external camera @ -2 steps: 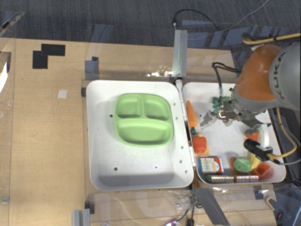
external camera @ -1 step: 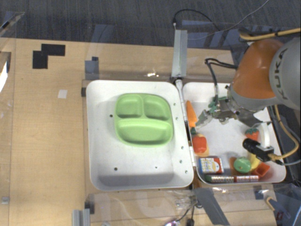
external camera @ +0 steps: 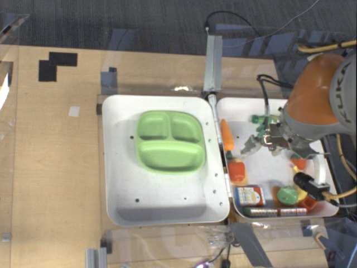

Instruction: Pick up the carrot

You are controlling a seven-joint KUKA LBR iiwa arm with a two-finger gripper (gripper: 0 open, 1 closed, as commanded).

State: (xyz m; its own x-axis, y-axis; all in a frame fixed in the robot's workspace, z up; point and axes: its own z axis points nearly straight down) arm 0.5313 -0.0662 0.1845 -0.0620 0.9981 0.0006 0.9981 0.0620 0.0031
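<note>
Carrot (external camera: pixel 226 135) — right bin's (external camera: pixel 268 111) left edge

A pale wooden bench (external camera: pixel 50 166) with a smooth, faintly glossy top carries two shallow white plastic bins (external camera: pixel 120 166), matt with soft sheen. A green divided plastic plate (external camera: pixel 170 141), smooth and satiny, lies in the left bin. A smooth orange plastic carrot (external camera: pixel 226 135) lies along the right bin's left edge. The grey arm's orange band (external camera: pixel 312 94) looks glossy.
</note>
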